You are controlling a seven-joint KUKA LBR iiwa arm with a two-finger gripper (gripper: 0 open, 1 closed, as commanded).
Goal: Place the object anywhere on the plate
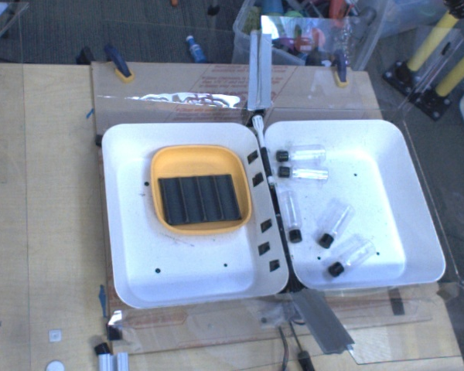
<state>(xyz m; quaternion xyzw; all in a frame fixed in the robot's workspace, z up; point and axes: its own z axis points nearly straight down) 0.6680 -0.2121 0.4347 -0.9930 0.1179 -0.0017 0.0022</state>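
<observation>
Camera view: two white bins side by side on the worktop (39, 207). Left bin (131, 273) with one yellow plate (164, 165) bearing a black ridged insert (199, 199). Right bin (387, 161) with five clear vials, black-capped, scattered: two (300, 155) (303, 174) near the divider, three (290, 216) (335, 224) (351, 255) lower. Gripper state: cannot tell. Clutter box (317, 14) behind.

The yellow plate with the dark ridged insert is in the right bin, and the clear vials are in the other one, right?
Not quite. The camera view shows the yellow plate with its dark ridged insert in the left bin; the clear vials lie in the right bin.
</observation>
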